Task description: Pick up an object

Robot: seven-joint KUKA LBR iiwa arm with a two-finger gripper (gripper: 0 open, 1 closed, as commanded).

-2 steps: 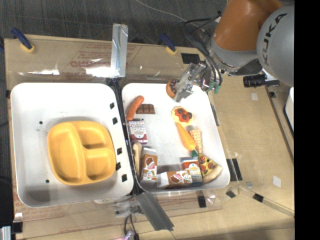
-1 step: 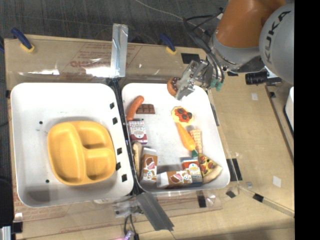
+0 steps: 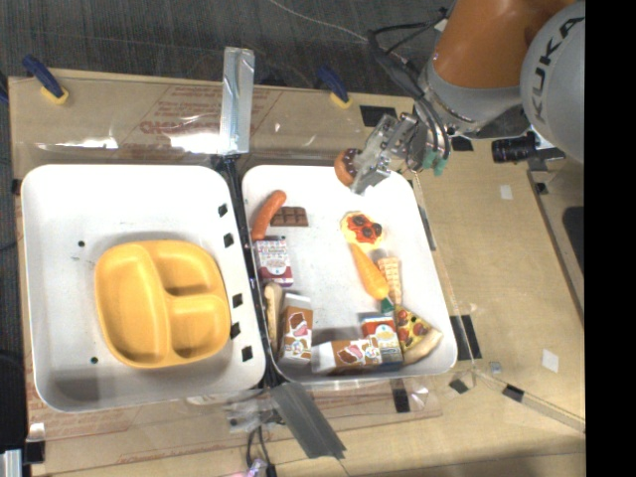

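Observation:
My gripper hangs over the far rim of the right bin, reaching in from the upper right. It is shut on a small brown round toy food piece, which shows at its tips, partly covered by one finger. Several other toy foods lie in the right bin: a sausage, a chocolate bar, a small pizza round, a carrot-like orange piece, a pizza slice and small cartons.
The left bin holds a yellow divided tray. A metal clamp bar stands at the far side between the bins. More cartons crowd the right bin's near edge. Blue clips sit along the back board.

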